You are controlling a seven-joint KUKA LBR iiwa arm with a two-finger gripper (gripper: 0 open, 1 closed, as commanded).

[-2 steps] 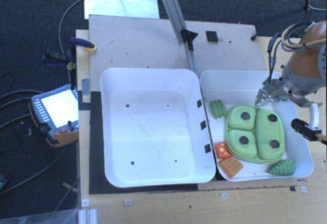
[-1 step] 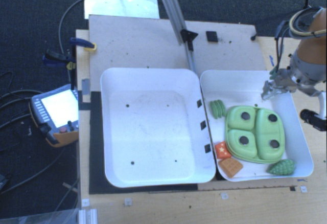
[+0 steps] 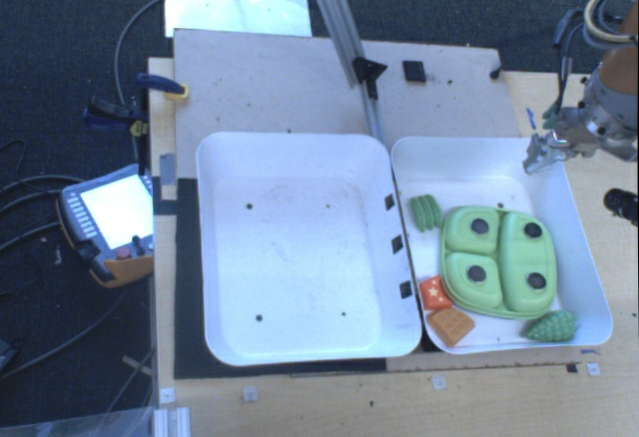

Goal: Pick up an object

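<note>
Dark carpet and trailing cables surround the bench (image 3: 270,76), where two shallow white bins sit side by side. Every candidate for my pick lies in the right bin (image 3: 469,161): a large green moulded tray (image 3: 499,260) fills its middle, a small ribbed green piece (image 3: 425,213) lies just to the tray's left, an orange-red block (image 3: 435,293) and an orange waffle-like piece (image 3: 451,326) crowd the near-left corner, and a green knobbly cone (image 3: 551,327) rests at the near edge. My gripper (image 3: 542,154) hangs over that bin's far right corner, carrying nothing; whether it is open or closed I cannot tell from this angle. All the objects lie from my gripper toward the camera and to the view's left, the green tray nearest, its long axis running roughly across the bin. The left bin (image 3: 230,225) holds no objects. A handheld control pendant (image 3: 105,220) lies off the bench at the left.
</note>
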